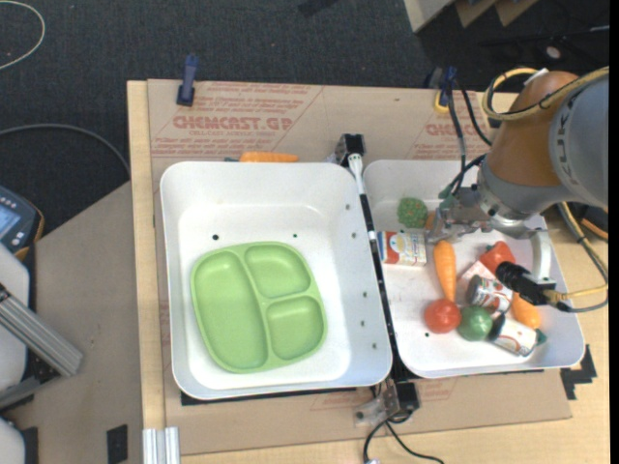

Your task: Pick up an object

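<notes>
The right bin [561,354] holds several small items. A green broccoli [413,211] lies at its back left, with a red and white carton [402,247] just in front of it. An orange carrot [445,270] lies in the middle, and a red tomato [442,315] and a green ball [474,325] sit nearer the front. A small can [486,293], a red piece [496,256] and a white bottle [517,337] crowd the right side. My gripper [451,220] hangs low over the bin, between the broccoli and the carrot's top end.
The left bin [184,201] holds a green divided plate [257,304]. An orange item [269,158] lies on the board behind that bin. Blue clamps [187,77] stand at the board's back edge. Cables loop around the arm on the right.
</notes>
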`<action>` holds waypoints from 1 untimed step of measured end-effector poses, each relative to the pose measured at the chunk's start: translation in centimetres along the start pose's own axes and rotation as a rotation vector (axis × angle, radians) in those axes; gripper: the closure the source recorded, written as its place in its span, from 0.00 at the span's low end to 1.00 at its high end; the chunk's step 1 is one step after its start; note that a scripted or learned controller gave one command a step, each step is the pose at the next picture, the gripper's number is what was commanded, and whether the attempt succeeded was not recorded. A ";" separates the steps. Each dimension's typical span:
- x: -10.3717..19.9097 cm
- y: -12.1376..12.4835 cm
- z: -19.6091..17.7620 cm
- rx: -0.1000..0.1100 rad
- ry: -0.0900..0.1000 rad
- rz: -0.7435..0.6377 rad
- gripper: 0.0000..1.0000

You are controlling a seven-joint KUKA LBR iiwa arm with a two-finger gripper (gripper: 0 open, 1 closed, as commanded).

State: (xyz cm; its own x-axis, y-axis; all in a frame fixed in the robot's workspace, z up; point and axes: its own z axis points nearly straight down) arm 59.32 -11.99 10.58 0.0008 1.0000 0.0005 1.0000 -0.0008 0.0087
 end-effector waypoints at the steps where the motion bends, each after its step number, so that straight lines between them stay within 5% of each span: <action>1: 11.0 -3.3 -8.4 0.001 0.005 -0.012 1.00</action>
State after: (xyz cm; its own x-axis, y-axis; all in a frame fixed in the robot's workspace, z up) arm 55.94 -0.99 18.97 -0.0116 0.9999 0.0056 0.9999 0.0116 0.0081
